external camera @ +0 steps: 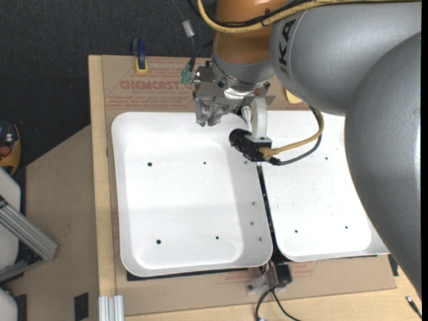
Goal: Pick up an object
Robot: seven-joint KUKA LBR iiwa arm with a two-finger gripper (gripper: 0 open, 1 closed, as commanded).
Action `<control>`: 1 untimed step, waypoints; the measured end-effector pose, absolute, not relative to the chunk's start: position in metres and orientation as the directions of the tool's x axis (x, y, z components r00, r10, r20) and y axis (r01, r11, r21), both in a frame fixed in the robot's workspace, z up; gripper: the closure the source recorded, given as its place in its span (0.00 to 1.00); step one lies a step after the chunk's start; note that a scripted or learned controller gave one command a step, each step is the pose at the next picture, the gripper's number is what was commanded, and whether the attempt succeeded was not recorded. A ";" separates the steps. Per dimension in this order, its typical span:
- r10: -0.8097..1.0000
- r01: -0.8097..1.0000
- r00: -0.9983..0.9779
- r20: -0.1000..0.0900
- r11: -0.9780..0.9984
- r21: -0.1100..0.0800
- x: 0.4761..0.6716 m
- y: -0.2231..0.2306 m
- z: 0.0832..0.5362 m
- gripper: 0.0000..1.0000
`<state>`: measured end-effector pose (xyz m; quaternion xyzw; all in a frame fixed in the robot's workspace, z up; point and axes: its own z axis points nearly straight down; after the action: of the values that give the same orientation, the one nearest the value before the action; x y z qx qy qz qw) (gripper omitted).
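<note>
Two shallow white bins are sitting side by side on the counter [107, 273] in the camera view. The left bin [180, 199] is lying open to the camera, and the right bin [321, 199] is running under the arm [374, 112] on the right of the frame.

The gripper [210, 116] is hanging over the upper edge of the left bin, just left of the seam between the bins. It is pointing down at the white floor there. Whether it is released or clenched I cannot tell, because the tip is reading as one small grey cluster against the white. Nothing is appearing in its grasp.

As for the object, I cannot place it. The open floor of the left bin is offering just a few small dark dots [149, 164], which look like marks in the plastic rather than loose things. If an object is lying anywhere, it is probably under the arm in the covered part of the right bin, or directly beneath the gripper.

With the object unplaced, its weight, stiffness and surface are staying a guess. Bins this shallow suggest something small and light, best taken across its narrowest part.

A yellow cable [301, 146] and a black connector [249, 142] are crossing the seam and covering part of it. The arm is hiding the right bin's upper and right sides.
</note>
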<state>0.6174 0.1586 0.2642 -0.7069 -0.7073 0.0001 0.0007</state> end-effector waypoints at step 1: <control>1.000 1.000 0.007 -0.003 -0.007 0.007 0.614 0.082 0.314 1.00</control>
<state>0.6137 0.0825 0.3136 -0.7097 -0.7045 -0.0015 -0.0033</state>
